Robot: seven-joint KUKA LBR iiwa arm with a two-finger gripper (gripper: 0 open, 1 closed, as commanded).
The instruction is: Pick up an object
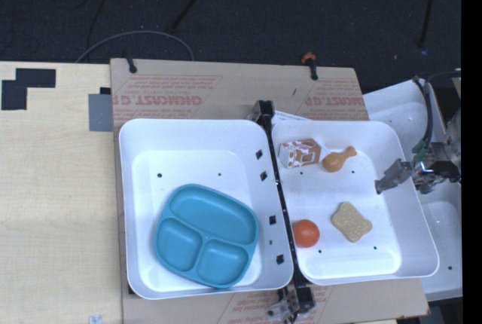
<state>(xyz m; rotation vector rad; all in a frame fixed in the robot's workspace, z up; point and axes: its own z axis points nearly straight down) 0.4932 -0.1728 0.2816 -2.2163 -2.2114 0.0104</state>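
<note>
The gripper (pixel 393 178) hangs at the right bin's (pixel 407 258) edge; whether it is released or clenched I cannot tell. The toast piece (pixel 352 222) (probably light, stiff plastic) lies nearby; pinch its flat sides.

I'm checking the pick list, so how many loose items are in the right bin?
4. A small printed carton at the back left, a drumstick beside it, a tomato at the front left, and a cracker to its right.
</note>
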